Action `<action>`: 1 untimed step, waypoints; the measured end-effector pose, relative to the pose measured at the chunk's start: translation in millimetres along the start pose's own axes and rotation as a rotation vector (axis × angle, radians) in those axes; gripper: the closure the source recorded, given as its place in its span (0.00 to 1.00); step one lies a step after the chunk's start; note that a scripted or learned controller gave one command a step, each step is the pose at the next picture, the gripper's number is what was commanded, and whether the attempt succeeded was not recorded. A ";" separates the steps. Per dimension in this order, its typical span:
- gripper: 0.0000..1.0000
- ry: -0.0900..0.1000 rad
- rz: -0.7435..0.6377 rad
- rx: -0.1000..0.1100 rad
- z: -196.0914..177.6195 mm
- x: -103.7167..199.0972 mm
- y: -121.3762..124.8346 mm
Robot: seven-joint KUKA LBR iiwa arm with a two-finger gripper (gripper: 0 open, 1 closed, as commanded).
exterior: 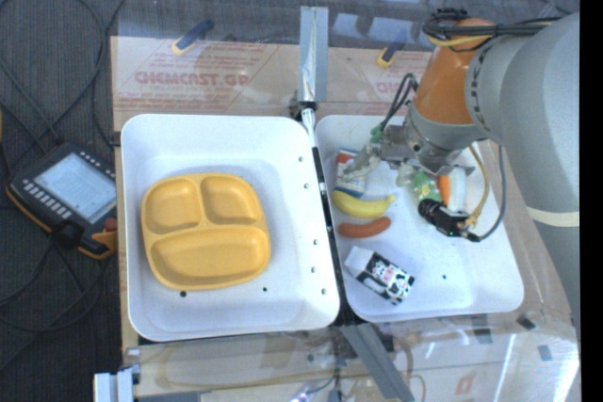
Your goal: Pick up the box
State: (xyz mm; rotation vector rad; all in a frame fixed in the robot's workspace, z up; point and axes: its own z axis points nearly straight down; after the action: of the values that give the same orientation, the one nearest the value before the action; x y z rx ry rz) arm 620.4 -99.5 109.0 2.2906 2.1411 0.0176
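Two-finger gripper (pixel 363 167) low over right white bin (pixel 490 282), fingers spread, nothing between them. Yellow banana (pixel 363 201) and red sausage (pixel 363 227) lie just below it. Small black-and-white carton box (pixel 379 276) sits beyond those, apart from the gripper, toward the bin's near edge.

Two white bins (pixel 226 132), one yellow tray (pixel 205 229), one banana (pixel 363 201), one sausage (pixel 364 227), one box (pixel 379 275).

A banana (pixel 364 201) and sausage (pixel 363 227) lie just below my fingers (pixel 363 167); beyond them the box (pixel 379 275) sits on open floor.
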 end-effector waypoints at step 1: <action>0.00 0.001 -0.011 -0.004 14.3 2.9 29.5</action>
State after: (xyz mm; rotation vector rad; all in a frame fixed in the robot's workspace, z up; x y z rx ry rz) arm 650.2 -98.5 95.1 2.2767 2.1525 0.0232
